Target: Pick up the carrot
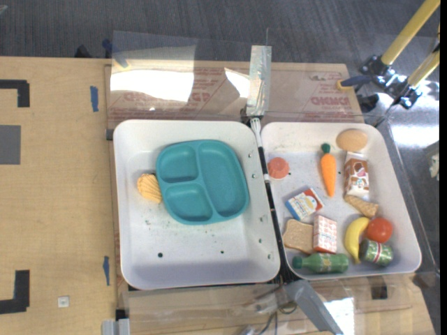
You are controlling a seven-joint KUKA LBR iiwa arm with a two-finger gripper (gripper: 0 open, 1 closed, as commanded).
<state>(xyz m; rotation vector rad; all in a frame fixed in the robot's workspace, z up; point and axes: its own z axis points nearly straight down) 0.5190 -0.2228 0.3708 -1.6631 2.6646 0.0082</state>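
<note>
The carrot is orange with a green stalk end. It lies in the right white bin, in the bin's upper middle, stalk end toward the far wall and tip toward the near side. It rests flat on the bin floor with a small gap all round. A red-and-white carton lies just to its right, and a round reddish piece sits to its left.
The right bin also holds a tan roll, a small blue-white box, a bread slice, a banana, a tomato and a green bottle. The left bin holds a teal divided plate and a yellow shell-shaped piece.
</note>
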